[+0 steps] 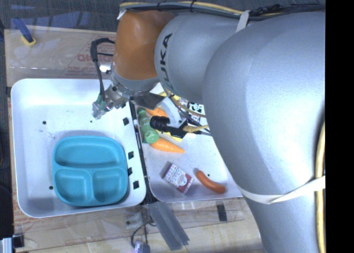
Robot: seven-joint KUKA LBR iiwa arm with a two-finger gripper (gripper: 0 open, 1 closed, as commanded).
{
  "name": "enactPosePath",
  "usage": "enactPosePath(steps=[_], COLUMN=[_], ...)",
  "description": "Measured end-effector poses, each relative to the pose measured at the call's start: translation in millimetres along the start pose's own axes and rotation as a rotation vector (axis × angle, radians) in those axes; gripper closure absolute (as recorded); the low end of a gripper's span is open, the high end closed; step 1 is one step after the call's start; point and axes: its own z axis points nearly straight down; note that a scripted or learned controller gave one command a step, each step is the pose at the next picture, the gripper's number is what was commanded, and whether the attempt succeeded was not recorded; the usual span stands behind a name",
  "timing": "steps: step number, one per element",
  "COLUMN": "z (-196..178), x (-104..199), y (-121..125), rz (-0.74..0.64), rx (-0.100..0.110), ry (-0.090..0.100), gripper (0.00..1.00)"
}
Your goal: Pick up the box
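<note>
The box (177, 177) is small, red and white, and lies flat near the front of the right bin (221, 190). My gripper (100, 109) hangs over the back of the left bin (33, 102), close to the divide between the two bins. It is well away from the box, up and to the left of it. The orange band and the grey arm (232, 80) cover most of the right bin's back half.
A blue sectioned tray (88, 170) fills the front of the left bin. In the right bin lie a carrot (167, 146), a green vegetable (147, 130) and a brown sausage (210, 182) just right of the box, with more items under the arm.
</note>
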Motion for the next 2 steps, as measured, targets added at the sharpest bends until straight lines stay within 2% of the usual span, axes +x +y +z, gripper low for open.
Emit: enactPosePath(steps=[1,2], z=[51.8,68.6], x=[70.7,19.6], y=[50.4,-17.0], rz=[-0.057,0.016], rx=[0.0,-0.038], ry=[0.0,-0.011], gripper=[1.0,1.0])
